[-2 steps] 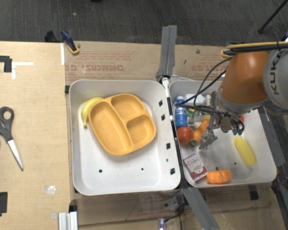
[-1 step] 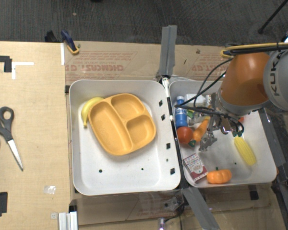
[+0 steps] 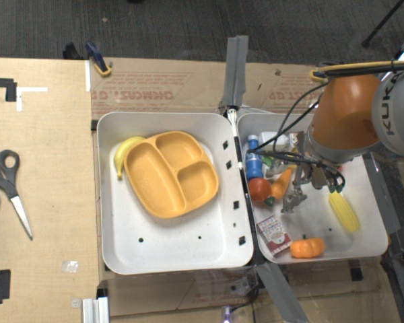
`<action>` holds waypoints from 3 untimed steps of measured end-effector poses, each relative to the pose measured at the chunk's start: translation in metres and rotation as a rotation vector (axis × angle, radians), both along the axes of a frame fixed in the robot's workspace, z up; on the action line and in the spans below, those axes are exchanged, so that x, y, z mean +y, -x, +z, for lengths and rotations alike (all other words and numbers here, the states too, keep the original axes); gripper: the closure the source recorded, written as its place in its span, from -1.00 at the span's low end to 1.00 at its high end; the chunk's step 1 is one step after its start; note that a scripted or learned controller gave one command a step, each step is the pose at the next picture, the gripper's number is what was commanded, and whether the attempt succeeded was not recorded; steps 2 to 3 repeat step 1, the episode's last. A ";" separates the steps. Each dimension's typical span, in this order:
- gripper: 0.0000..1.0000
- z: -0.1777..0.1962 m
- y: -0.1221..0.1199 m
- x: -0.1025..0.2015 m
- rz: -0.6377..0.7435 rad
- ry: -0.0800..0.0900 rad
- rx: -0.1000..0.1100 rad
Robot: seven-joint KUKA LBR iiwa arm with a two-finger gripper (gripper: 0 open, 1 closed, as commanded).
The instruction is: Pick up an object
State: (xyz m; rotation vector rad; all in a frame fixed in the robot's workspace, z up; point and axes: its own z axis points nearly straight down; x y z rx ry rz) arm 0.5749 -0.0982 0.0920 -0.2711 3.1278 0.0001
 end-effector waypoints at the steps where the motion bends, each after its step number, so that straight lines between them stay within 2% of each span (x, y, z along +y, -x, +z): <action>1: -1.00 0.000 0.003 0.005 -0.055 -0.001 0.000; 3: -1.00 0.000 0.003 0.005 -0.055 -0.001 0.000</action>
